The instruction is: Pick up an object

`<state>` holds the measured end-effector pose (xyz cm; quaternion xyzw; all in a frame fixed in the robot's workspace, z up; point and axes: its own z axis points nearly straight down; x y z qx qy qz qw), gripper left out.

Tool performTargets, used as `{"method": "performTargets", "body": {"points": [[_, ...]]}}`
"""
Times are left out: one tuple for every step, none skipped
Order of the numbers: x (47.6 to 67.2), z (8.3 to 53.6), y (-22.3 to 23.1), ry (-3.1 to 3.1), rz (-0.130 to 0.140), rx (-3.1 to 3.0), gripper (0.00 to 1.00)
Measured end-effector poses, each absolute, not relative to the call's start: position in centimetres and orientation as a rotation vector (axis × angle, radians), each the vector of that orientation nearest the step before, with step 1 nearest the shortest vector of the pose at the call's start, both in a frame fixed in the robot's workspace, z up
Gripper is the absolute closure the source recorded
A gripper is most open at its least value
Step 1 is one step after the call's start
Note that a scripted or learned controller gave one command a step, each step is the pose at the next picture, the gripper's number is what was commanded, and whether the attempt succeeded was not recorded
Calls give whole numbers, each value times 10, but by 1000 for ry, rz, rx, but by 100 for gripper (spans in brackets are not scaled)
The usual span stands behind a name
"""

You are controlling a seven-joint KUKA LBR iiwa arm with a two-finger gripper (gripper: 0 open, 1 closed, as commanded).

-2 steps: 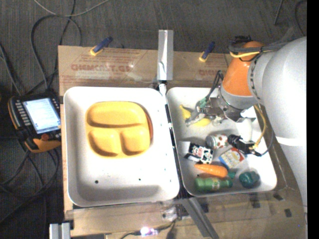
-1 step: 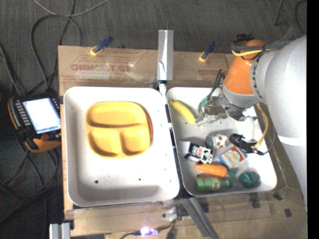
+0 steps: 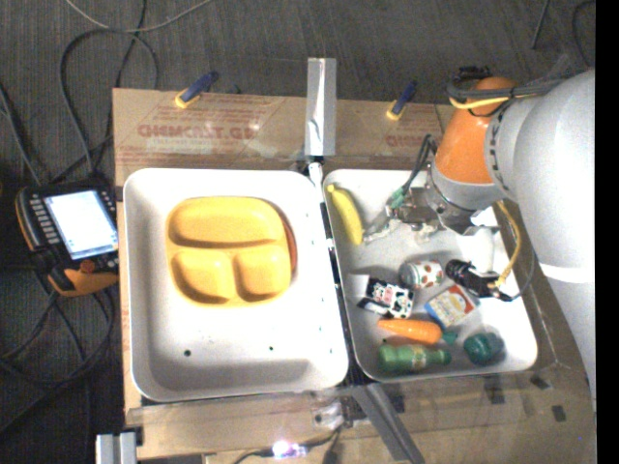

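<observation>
Lying along the bottom of the right bin [image 3: 527,361] are a green bottle [image 3: 411,358], a carrot [image 3: 410,331] and a teal lump [image 3: 483,346]. Above them sit a small carton [image 3: 450,306], a can [image 3: 422,274] and a dark card [image 3: 389,297]. Higher, a banana [image 3: 344,214] lies by the bin's left wall. The tool [image 3: 387,216] hangs just right of it, spread, holding nothing. At frame left, a yellow tray [image 3: 230,249] fills the left bin [image 3: 145,356].

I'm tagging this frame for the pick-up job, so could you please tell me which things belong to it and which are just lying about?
Part of the job:
- gripper
- right bin
- banana
- carrot
- green bottle
- small can
- card box

Just lying about:
- yellow tray in the left bin
- handheld pendant
- blue clamps
</observation>
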<state>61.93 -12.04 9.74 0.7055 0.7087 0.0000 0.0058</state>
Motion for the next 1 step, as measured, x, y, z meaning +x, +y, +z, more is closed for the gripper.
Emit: {"method": "performTargets", "body": {"points": [[670, 88, -166, 2208, -6, 2221, 0]]}}
